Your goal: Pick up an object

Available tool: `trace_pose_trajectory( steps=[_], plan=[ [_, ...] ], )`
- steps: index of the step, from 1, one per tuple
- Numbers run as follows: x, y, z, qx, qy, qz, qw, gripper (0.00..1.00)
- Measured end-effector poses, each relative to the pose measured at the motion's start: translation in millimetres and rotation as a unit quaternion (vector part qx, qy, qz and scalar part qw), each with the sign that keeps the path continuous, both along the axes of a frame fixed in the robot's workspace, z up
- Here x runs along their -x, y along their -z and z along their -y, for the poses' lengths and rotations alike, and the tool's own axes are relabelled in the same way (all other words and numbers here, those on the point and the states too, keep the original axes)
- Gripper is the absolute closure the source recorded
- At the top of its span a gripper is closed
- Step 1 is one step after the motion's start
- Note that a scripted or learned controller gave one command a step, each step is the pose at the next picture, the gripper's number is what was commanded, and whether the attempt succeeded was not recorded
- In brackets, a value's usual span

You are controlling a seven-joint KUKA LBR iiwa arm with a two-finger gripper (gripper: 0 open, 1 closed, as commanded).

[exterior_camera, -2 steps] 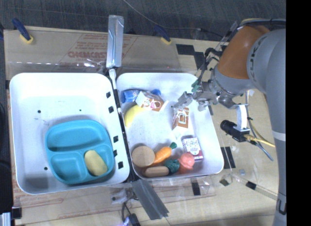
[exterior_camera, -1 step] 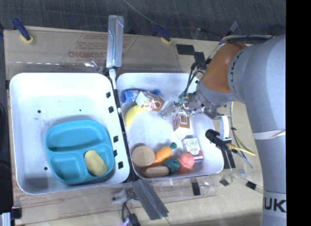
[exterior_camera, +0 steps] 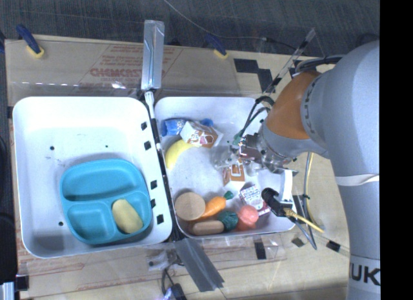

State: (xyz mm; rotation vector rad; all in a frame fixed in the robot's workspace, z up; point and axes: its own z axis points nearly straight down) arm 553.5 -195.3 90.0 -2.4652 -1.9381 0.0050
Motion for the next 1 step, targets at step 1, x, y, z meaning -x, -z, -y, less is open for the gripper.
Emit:
trace_pose_trajectory(
  steps=[1],
  plan=[
    [0.8,-6.3,0.0,-0.0012,-0.001,-0.004,1.0,1.0]
  ],
)
